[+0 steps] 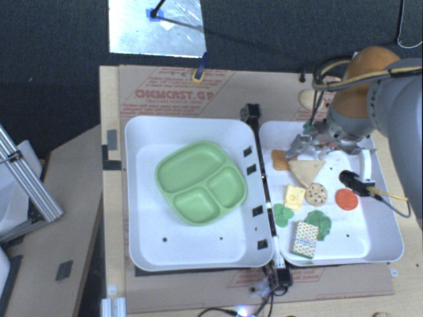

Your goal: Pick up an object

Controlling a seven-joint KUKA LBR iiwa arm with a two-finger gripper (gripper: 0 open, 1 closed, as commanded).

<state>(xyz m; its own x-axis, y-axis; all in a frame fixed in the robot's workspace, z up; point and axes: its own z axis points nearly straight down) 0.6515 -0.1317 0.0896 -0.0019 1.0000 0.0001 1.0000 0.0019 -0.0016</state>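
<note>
From where I stand, the nearest thing in the right bin [370, 238] is a small patterned packet [305, 239] close to the front wall. Two leafy green pieces lie just behind it, one to its left [283, 214] and one to its right [320, 222]. Beyond them runs a loose row: a yellow cube [294, 196], a speckled cookie [316, 193] right beside it, and a red disc [346, 199] a little apart. Farther back a pale wedge [305, 172] lies next to an orange-brown piece [280, 159].

The gripper [306, 144] hangs over the far part of that bin, just above the wedge and the orange-brown piece. I see nothing pinched in it, and I cannot tell whether the claw is spread or pressed together. The grey arm [396, 111] comes in from the right, its orange band [373, 61] above the wrist.

The left bin [152, 243] holds a green divided plate [200, 182], lying flat near the middle. Past the bench, a silvery sheet [155, 18] lies on the dark floor.
</note>
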